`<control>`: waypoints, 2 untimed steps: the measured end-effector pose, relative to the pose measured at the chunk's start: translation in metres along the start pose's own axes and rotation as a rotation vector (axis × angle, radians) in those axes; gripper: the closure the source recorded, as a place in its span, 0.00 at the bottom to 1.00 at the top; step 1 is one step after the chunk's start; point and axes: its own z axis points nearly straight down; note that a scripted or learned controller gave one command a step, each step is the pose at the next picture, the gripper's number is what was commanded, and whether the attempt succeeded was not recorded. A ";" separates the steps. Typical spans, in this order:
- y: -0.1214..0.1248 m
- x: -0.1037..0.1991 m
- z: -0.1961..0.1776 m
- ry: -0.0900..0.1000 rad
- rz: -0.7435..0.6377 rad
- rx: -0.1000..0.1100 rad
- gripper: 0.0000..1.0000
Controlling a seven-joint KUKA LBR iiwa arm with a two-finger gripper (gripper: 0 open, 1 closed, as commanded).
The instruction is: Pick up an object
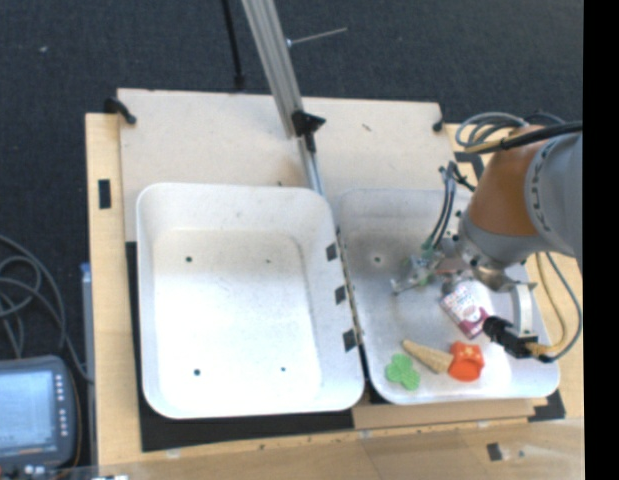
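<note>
While the arm (509, 203) is reaching in across the right wall of the right bin (374, 218), the gripper (417, 271) is hanging over that bin's middle, a bit toward its far side. Can't tell how far it's open, or whether it's holding anything, since the metal parts are blurring together at this res.

The things to pick are all lying in the right bin. A white packet (467, 306) w/ a dark-red end is sitting in the bin's right half, approx midway between the far and near walls, tilted. Three more are lining up along the bin's near wall. A green piece (401, 371) is resting toward the near-left corner. A tan cone (424, 355) is lying on its side in the middle of that wall, thin tip pointing to the bin's left. An orange piece (466, 361) is sitting at the cone's wide end and seems to be touching it.

The left bin (239, 288) is lying just beside the right bin's left wall, rims meeting. A metal pole (274, 48) is running up and away from the right bin's far-left corner. Both bins are resting on the bench (219, 108).
</note>
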 end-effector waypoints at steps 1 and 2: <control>0.002 -0.001 -0.013 0.001 0.008 -0.008 1.00; 0.014 -0.004 -0.068 0.000 -0.007 -0.010 1.00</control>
